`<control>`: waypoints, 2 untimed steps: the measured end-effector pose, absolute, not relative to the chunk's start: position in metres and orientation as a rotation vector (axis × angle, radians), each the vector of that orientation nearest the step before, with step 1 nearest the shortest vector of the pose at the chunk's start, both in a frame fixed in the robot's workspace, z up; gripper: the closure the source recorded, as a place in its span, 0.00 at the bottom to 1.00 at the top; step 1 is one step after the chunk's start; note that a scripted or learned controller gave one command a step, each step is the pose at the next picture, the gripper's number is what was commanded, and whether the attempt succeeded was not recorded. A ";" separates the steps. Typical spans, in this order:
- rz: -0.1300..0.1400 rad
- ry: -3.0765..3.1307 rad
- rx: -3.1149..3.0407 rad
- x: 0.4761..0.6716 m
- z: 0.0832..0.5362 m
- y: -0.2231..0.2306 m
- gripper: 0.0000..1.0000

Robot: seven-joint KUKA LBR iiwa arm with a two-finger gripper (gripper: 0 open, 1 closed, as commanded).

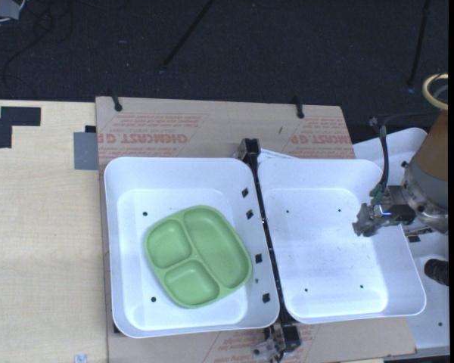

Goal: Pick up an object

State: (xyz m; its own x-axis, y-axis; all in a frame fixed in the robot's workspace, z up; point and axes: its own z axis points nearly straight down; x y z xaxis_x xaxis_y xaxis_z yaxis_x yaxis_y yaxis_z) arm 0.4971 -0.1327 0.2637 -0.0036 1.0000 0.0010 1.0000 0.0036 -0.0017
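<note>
Green tray (198,256) lies in left bin (129,187), long axis roughly 10-to-4 o'clock. Gripper (365,222) hangs over right bin's (408,293) 3 o'clock edge; tray sits well apart toward 9 o'clock. Gripper state: cannot tell.

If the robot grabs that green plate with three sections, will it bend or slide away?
The green plastic divided plate looks moulded and rigid, so it probably stays stiff. It lies flat in the left white bin, so it likely won't roll or tip. Its smooth, low rim may slip on the gripper.
</note>
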 end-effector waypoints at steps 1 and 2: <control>0.001 -2.225 -2.215 0.514 0.266 -0.081 1.00; 0.001 -2.225 -2.214 0.529 0.267 -0.031 1.00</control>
